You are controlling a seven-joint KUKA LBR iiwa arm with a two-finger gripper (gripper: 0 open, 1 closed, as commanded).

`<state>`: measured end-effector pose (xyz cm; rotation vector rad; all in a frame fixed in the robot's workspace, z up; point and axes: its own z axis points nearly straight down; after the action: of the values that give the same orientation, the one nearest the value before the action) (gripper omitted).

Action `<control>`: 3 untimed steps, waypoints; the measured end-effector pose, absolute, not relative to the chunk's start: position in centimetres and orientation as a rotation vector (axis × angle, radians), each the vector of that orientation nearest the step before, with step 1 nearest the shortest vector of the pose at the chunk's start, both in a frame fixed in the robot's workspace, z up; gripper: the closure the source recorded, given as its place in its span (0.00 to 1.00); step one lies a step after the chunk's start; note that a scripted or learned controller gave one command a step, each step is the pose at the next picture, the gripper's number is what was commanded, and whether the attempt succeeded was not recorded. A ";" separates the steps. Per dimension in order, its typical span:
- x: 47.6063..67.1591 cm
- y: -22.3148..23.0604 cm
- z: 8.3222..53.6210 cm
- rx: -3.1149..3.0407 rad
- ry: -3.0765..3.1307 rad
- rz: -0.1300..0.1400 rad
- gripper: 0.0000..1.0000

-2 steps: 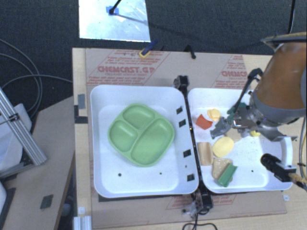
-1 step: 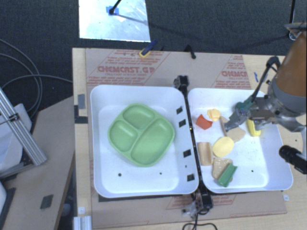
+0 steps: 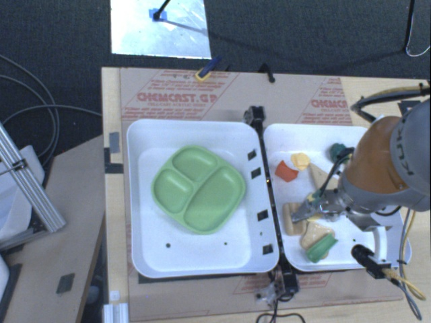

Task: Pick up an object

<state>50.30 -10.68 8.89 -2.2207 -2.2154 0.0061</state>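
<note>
My gripper (image 3: 311, 207) hangs low over the middle of the right bin (image 3: 279, 140), at the end of the grey and orange arm coming in from the right. Just under and left of it lies a tan block (image 3: 291, 218). Below that sit a pale tan chunk (image 3: 315, 233) and a green piece (image 3: 322, 247). Further up the bin lie a red block (image 3: 285, 171), a small yellow piece (image 3: 300, 159), a tan wedge (image 3: 318, 174) and a dark green object (image 3: 338, 151), partly hidden by the arm.
The left bin (image 3: 145, 140) holds a light green divided plate (image 3: 199, 188). A black divider (image 3: 264, 187) runs between the bins. The arm's body (image 3: 384, 167) covers the right bin's right side. Cables trail at the bottom right.
</note>
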 end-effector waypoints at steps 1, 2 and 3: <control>50.5 -10.5 10.7 -2.220 -2.224 -0.003 1.00; 50.6 -10.4 11.7 -2.219 -2.226 -0.006 1.00; 50.7 -9.0 9.3 -2.223 -2.230 -0.004 1.00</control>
<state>50.72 -8.98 9.27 -2.2227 -2.2296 -0.0039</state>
